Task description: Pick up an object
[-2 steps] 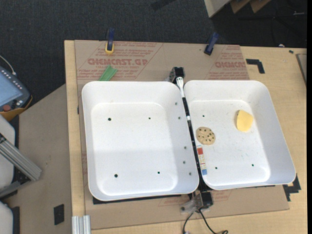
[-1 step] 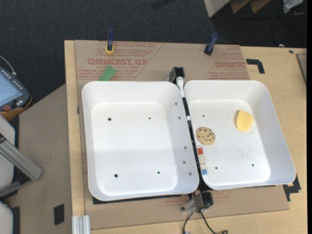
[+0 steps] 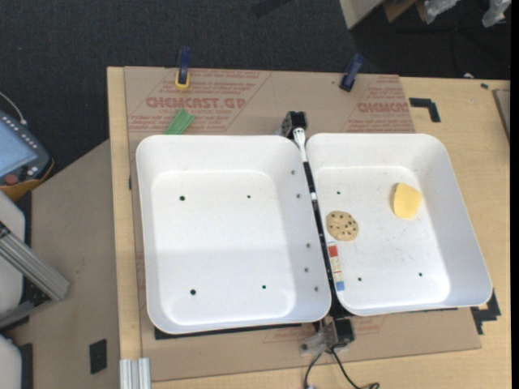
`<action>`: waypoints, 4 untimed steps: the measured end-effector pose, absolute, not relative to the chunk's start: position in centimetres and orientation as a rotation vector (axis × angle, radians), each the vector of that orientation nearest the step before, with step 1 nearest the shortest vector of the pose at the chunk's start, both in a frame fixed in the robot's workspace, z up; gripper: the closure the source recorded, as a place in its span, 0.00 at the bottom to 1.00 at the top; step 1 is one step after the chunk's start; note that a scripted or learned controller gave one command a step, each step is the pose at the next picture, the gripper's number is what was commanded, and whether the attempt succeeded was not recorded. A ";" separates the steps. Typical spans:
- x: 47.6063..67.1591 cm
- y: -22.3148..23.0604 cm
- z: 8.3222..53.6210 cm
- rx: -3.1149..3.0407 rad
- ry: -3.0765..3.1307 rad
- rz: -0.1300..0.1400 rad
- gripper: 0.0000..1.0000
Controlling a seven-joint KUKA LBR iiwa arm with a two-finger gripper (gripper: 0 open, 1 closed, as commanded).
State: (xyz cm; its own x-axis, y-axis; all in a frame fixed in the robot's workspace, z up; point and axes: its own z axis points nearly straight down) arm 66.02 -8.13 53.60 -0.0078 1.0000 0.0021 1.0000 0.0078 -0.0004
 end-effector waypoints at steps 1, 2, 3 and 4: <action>66.6 1.4 52.5 -2.206 -2.231 0.000 0.00; 66.6 9.9 53.6 -2.213 -2.233 -0.008 0.00; 66.6 18.7 53.5 -2.210 -2.232 -0.008 0.00; 66.6 22.7 53.5 -2.217 -2.228 -0.006 0.00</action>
